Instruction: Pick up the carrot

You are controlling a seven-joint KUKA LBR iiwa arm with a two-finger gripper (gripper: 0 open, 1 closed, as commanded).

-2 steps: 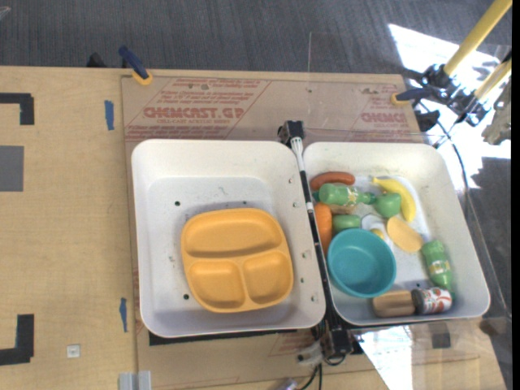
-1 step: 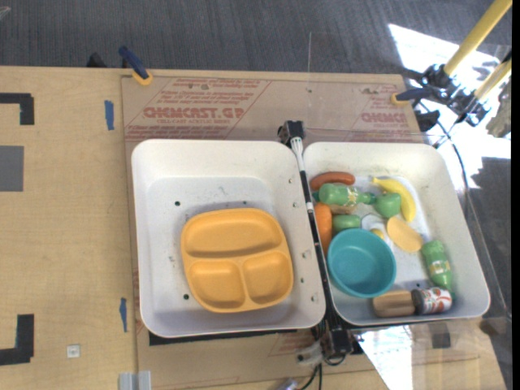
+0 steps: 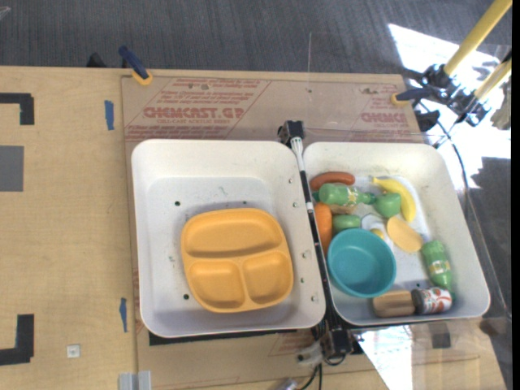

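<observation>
**Lying against the dividing wall: the carrot in the right bin**

How wide the pincer stands, and whether it has hold of anything, cannot be told from this view; the account therefore starts with the task's thing and goes outward.

The carrot (image 3: 323,224) lies in the right bin (image 3: 465,242), along that bin's left wall, its length running roughly with the wall; its lower end is just beside the teal bowl (image 3: 360,264), which sits upright in the lower left part of the same bin. Above the carrot lies a red sausage (image 3: 334,179), near the bin's far wall; just below the sausage is a green toy vegetable (image 3: 335,194), and another small green piece (image 3: 347,222) lies between the carrot and the bowl's rim. To the right of these lies a banana (image 3: 398,195), curved; below it is a pale yellow slice (image 3: 404,235), touching or nearly touching the bowl. A green bottle-shaped piece (image 3: 436,260) lies near the right wall; a brown bottle with a red and white label (image 3: 411,301) lies on its side along the near wall.

The left bin (image 3: 158,218) holds a yellow divided plate (image 3: 236,258) with three compartments, lying flat; both bins rest side by side on the bench (image 3: 65,218), which bears blue tape strips (image 3: 108,114) and black tape marks (image 3: 20,108).
</observation>
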